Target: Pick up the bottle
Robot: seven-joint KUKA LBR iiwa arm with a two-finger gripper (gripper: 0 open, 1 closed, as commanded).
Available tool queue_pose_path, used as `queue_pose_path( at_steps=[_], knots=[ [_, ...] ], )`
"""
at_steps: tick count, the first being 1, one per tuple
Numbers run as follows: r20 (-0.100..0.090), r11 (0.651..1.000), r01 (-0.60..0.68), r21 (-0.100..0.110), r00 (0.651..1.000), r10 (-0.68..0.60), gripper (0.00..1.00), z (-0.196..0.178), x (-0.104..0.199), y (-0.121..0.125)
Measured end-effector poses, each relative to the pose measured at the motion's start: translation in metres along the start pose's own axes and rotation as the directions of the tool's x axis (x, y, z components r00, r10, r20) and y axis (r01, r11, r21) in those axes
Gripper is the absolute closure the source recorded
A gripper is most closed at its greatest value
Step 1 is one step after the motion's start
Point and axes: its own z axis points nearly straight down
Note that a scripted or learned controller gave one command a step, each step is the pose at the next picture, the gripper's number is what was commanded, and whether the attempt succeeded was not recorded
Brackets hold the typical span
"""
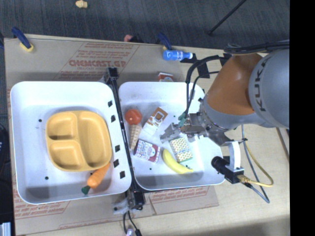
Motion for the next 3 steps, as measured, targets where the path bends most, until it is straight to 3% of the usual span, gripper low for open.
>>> queue_pose_path(
  at_steps=[1,2,3],
  knots=[
    [0.002,0.99,0.138,-0.002,0.99,-0.138,0.0,0.025,-0.016,0.054],
    [0.003,0.99,0.142,-0.001,0.99,-0.142,1.0,0.015,-0.016,0.055],
    [0.003,0.971,0.237,-0.003,0.971,-0.237,1.0,-0.028,-0.069,0.002]
  ],
)
